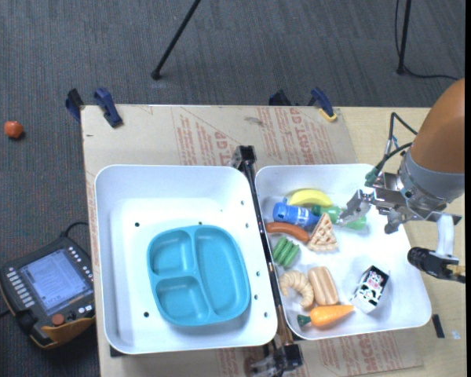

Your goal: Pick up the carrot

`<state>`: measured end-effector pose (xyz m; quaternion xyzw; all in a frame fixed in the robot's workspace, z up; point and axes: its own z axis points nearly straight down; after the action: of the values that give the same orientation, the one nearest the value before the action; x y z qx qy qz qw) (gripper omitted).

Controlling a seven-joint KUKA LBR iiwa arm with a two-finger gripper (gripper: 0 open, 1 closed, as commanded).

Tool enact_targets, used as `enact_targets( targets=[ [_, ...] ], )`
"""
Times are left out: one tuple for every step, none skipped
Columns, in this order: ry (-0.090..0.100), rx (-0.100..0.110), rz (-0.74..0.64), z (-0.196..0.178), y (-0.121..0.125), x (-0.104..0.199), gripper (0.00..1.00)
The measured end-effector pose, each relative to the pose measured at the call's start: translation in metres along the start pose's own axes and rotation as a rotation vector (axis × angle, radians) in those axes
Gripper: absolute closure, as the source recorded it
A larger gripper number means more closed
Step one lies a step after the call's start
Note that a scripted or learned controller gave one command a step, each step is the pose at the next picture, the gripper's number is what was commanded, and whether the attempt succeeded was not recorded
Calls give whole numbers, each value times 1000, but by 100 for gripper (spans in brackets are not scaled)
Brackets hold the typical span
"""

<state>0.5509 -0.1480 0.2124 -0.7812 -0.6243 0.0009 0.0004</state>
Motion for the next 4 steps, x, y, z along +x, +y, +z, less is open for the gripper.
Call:
enact_targets(
  targets=[
    [1,-9,-127,111,35,45,0],
    [2,0,-411,94,-15,3,0],
    [2,0,-457,125,16,53,0],
    [1,0,99,24,35,120,0]
  ],
)
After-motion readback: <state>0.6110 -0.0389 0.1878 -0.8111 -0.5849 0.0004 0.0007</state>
